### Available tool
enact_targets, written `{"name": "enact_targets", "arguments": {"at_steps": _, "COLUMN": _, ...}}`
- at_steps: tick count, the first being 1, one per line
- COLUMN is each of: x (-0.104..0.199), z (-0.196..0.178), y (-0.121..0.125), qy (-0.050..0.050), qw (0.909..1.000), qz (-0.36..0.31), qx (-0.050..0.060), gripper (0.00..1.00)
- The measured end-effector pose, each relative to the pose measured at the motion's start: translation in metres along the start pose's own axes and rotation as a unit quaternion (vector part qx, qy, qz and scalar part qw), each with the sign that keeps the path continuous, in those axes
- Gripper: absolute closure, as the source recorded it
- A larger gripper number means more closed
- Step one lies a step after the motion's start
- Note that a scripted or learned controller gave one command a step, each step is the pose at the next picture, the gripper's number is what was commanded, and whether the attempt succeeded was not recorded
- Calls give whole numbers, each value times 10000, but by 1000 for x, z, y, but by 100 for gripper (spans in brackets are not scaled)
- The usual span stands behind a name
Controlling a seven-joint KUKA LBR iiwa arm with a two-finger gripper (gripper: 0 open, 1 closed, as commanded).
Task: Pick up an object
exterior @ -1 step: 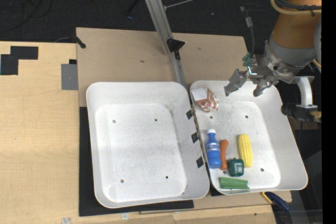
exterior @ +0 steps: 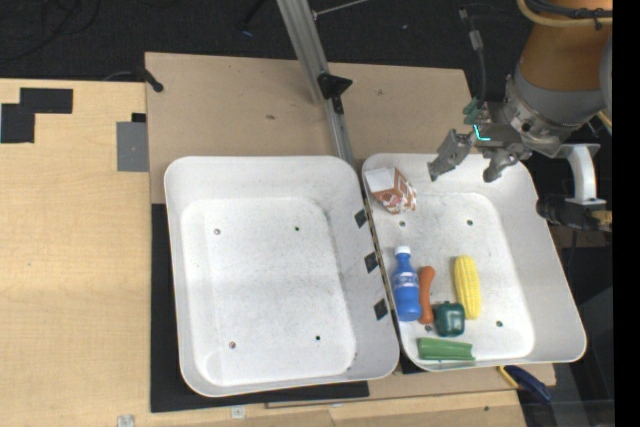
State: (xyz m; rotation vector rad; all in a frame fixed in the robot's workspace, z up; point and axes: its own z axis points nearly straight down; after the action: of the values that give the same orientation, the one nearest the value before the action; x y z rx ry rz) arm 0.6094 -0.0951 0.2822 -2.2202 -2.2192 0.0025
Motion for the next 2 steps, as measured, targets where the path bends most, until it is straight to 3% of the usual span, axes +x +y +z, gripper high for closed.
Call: {"name": "enact_targets", "arguments": {"at_steps": 2, "x": -12, "z": 111, "y": -5, "qy": 1, "qw": 10000, "qz": 4, "qx": 28, "gripper": 0}}
